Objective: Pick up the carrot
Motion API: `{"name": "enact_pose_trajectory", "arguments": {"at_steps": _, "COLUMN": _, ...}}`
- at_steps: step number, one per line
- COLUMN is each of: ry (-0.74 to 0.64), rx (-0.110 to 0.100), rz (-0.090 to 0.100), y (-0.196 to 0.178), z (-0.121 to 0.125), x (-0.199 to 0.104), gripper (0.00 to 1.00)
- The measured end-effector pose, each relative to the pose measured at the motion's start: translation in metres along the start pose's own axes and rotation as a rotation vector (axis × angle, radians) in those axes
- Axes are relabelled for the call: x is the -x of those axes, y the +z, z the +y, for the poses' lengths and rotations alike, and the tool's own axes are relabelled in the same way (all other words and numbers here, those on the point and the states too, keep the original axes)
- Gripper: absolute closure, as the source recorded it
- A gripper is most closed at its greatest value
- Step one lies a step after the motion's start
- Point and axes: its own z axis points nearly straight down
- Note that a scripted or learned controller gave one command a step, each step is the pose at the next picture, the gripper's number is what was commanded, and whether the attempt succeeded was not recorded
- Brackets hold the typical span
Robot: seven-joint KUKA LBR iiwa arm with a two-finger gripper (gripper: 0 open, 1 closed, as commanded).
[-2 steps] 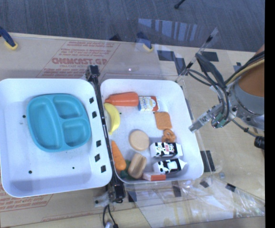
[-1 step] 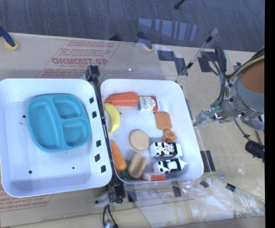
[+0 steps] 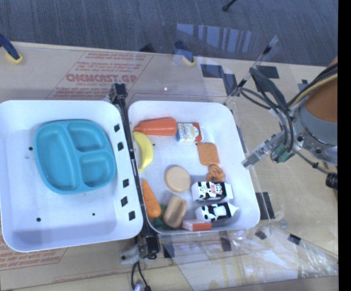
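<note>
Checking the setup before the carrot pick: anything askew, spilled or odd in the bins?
Nothing spilled or damaged. The right bin is crowded: the carrot lies tight along its left wall, below the banana and next to a bread roll. The blue tray sits slightly rotated in the left bin. The gripper hovers outside the right bin.

Bright, even light; slightly soft, faint shadows.

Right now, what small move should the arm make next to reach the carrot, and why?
Probably swing the gripper left, over the right bin. It hangs outside that bin's right wall, while the carrot lies by the left wall, below the banana, with a bread roll close beside it.
</note>
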Motion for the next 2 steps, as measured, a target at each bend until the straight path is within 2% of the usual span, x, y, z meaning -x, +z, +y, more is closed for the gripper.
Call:
{"name": "enact_pose_trajectory", "arguments": {"at_steps": 1, "ry": -0.398, "rx": 0.004, "rz": -0.012, "y": -0.068, "z": 0.006, "x": 0.004, "gripper": 1.0}}
{"name": "enact_pose_trajectory", "arguments": {"at_steps": 2, "ry": -0.76, "rx": 0.004, "rz": -0.016, "y": -0.136, "z": 0.0, "x": 0.0, "gripper": 1.0}}
